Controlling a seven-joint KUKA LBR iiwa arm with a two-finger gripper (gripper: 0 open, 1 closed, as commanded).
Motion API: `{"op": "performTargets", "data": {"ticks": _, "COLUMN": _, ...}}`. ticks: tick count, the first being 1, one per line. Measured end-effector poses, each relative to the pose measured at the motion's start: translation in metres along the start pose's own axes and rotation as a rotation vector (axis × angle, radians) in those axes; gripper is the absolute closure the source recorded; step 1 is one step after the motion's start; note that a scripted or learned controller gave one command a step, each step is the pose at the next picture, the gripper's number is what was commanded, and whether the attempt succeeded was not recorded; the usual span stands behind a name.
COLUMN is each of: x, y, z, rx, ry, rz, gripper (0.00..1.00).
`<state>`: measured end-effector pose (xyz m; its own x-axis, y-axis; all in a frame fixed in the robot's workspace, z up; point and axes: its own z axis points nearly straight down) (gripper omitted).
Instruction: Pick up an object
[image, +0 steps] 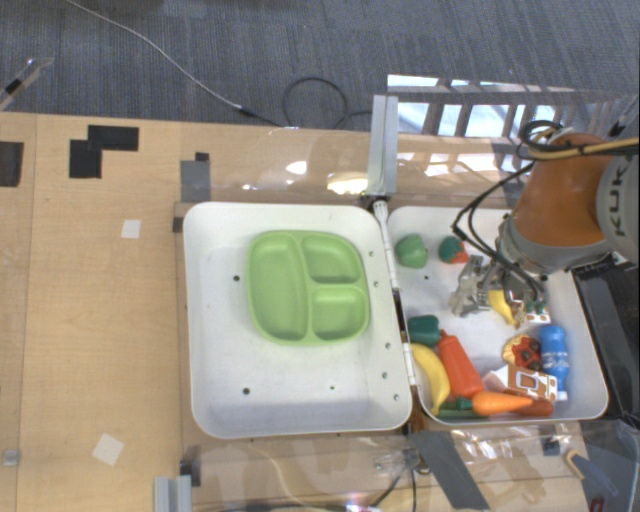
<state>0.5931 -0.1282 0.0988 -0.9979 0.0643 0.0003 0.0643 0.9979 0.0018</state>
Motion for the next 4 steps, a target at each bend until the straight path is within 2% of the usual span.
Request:
{"op": "performTargets", "data": {"ticks": 1, "x": -0.067, "y": -0.012, "z": -0.070, "rx": 0.004, "ry": -0.015, "rz": -0.274, "gripper": 1.00}}
{"op": "performTargets", "data": {"ticks": 2, "x": -0.067, "y": -0.011, "z": -0.069, "rx": 0.003, "ry": -0.013, "rz": -0.273, "gripper": 0.00}}
{"op": "performTargets", "data": {"ticks": 3, "x": -0.077, "y": 0.024, "z": 0.009, "rx": 0.002, "ry": -0.008, "rz": -0.302, "gripper": 0.00}}
{"op": "performTargets", "data": {"ticks": 4, "x": -0.019, "y": -0.047, "z": 0.010, "rx": 0.007, "ry": -0.011, "rz": -0.311, "gripper": 0.00}}
